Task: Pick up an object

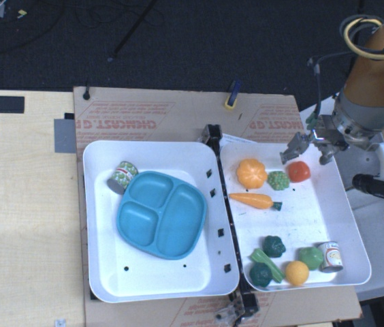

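Observation:
My gripper (309, 151) hangs over the far right part of the right bin (328, 203), its two grey fingers spread open with nothing between them. A red tomato (299, 172) lies just below the fingers. To its left are a small green broccoli piece (278, 180), an orange fruit (251, 174) and a carrot (252, 199). Near the bin's front edge lie a dark broccoli (272, 246), a green pea pod (266, 263), a dark green vegetable (260, 275), a yellow lemon (297, 272), a green pepper (309, 256) and a small can (331, 256).
The left bin (103, 251) holds a blue divided plate (161, 214) and a tilted can (122, 176) at its far left corner. A black divider (220, 210) separates the bins. A blue and yellow clip (232, 95) sits on the cardboard behind them.

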Motion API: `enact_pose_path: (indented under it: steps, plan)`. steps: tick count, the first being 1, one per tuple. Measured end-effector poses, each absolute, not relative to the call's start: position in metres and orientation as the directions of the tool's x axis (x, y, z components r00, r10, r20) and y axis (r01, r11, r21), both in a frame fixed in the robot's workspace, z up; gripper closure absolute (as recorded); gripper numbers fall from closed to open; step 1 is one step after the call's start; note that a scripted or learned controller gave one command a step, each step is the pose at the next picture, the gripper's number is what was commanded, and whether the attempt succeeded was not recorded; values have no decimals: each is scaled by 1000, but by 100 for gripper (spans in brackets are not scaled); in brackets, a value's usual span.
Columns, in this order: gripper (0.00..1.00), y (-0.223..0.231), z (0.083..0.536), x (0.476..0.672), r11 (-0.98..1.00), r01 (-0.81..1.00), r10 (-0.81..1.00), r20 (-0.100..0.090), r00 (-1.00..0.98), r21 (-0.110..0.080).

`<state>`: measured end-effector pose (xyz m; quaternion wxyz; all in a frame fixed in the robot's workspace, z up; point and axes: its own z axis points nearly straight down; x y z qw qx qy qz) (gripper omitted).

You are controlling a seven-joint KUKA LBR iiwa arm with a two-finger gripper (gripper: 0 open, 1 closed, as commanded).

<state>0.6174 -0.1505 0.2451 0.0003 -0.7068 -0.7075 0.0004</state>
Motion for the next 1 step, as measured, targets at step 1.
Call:
enact_pose_path:
  steps: [1]
  plan:
    - [0, -142, 193, 610, -2, 1000, 1000, 2, 2, -8]
